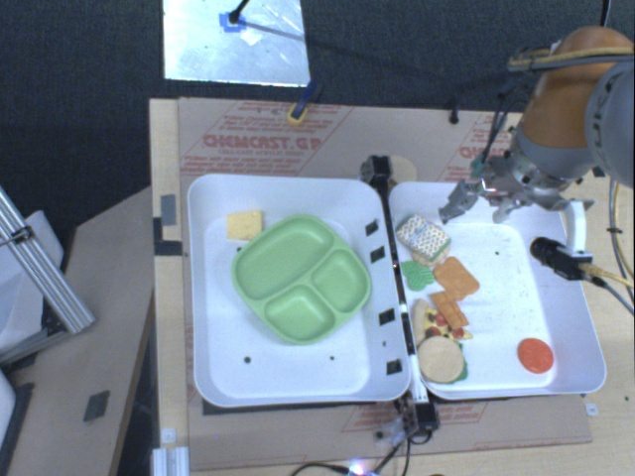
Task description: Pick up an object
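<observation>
My gripper (484,209) hangs over the far end of the right bin (571,296), open, with nothing between its fingers. Just left of and below it lies a white block with coloured dots (422,237). Further down the bin's left side are a green piece (418,275), orange cracker pieces (455,284), a pizza slice (435,320) and a round tan cookie (442,360). A red-orange disc (536,355) sits near the bin's front right.
The left bin (213,365) holds a green divided plate (301,279) and a yellow block (244,225). A black divider (392,266) runs between the bins. A shiny metal sheet (235,28) lies beyond the bench.
</observation>
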Controlling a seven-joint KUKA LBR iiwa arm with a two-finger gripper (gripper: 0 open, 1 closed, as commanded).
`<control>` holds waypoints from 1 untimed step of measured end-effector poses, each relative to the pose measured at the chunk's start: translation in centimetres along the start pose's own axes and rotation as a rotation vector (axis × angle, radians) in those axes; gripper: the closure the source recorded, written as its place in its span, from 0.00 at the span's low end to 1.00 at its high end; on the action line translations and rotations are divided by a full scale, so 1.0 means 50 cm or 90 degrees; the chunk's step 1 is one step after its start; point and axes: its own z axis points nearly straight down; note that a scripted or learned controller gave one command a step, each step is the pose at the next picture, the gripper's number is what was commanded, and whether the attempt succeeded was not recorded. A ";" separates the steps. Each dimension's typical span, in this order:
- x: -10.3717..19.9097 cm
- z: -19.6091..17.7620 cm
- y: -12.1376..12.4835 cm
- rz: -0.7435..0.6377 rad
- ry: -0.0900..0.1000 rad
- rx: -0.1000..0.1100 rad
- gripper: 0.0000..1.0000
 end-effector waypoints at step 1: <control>0.012 0.120 -0.010 0.001 0.001 0.002 0.00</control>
